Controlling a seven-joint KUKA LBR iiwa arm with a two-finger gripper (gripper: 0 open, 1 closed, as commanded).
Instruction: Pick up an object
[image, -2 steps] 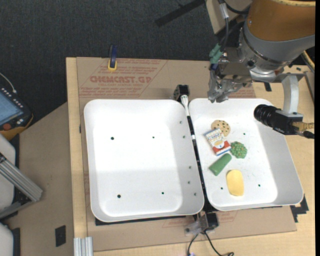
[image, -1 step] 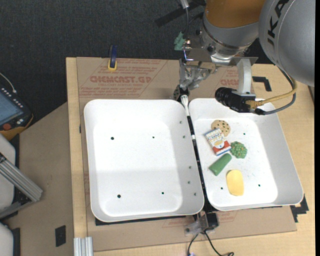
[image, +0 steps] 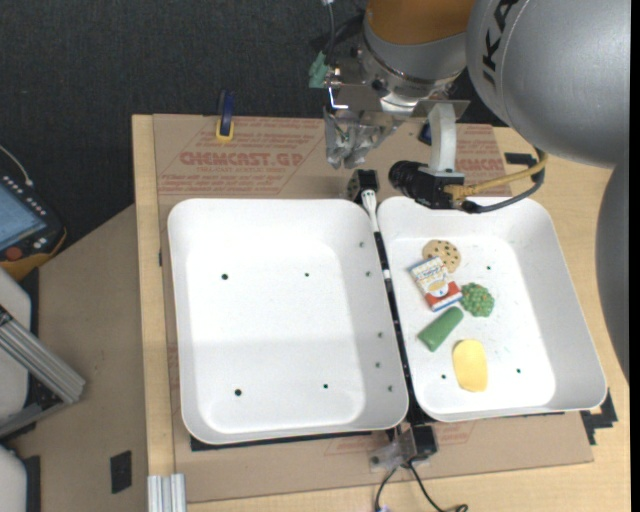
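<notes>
Arm (image: 540, 60) raised over the bench's far edge, pincer (image: 350, 150) hanging above cardboard, grip state unclear

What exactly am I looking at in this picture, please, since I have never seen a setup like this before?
This is a single camera fixed above a bench, looking down at a slant. The big grey robot arm with an orange band reaches in from the right of the picture; the gripper at its tip hangs above the cardboard behind the bins, and nothing is visible in it. On the bench sit two shallow white plastic bins: the left bin and the right bin. The right one holds a round speckled cookie, a small red, white and blue box, a green broccoli-like toy, a green block and a yellow lemon-shaped toy. A yellow and blue clamp grips the board's far edge.
</notes>
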